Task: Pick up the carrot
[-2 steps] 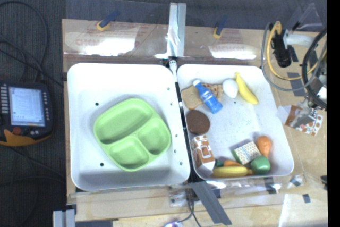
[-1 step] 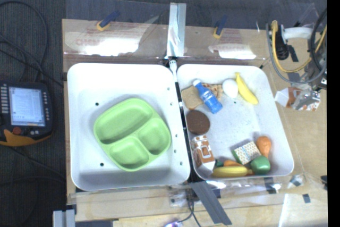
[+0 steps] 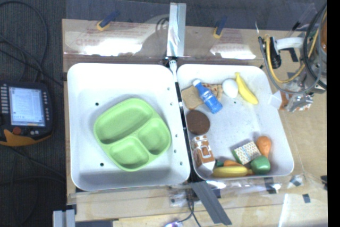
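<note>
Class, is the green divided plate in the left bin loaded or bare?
Bare: the green divided plate shows three plain green compartments, nothing resting in them.

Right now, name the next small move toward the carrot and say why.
Probably swing the gripper in over the right bin, toward its near corner. It sits outside the bin's rim, while the carrot lies wedged among toys by a yellow banana.
</note>
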